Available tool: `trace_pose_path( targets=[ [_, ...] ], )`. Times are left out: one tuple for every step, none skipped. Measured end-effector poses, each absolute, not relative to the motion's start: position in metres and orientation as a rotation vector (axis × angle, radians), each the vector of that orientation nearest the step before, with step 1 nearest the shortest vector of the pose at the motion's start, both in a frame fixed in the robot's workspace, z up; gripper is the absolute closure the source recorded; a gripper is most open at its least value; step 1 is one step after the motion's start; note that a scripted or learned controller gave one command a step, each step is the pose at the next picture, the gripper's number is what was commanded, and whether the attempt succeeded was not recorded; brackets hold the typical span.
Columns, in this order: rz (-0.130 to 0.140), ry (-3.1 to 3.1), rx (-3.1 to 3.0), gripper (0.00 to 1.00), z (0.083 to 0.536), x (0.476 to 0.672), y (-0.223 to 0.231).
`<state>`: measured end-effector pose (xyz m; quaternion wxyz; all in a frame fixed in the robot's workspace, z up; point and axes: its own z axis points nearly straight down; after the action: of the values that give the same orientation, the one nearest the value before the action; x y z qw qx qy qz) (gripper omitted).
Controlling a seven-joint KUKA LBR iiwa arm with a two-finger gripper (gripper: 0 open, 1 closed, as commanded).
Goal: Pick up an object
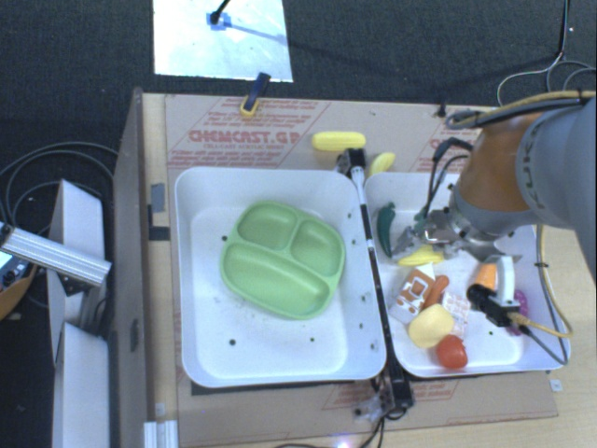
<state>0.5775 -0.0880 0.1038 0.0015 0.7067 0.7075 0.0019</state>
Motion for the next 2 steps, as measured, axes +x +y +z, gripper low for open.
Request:
trace_pose_path(
  targets=[
    [0.011,2.217,2.213,1.00,0.1169,0.5797,-0.0884],
    [0.011,2.217,2.213,0.00,0.1165,0.5795,-0.0883]
  ],
)
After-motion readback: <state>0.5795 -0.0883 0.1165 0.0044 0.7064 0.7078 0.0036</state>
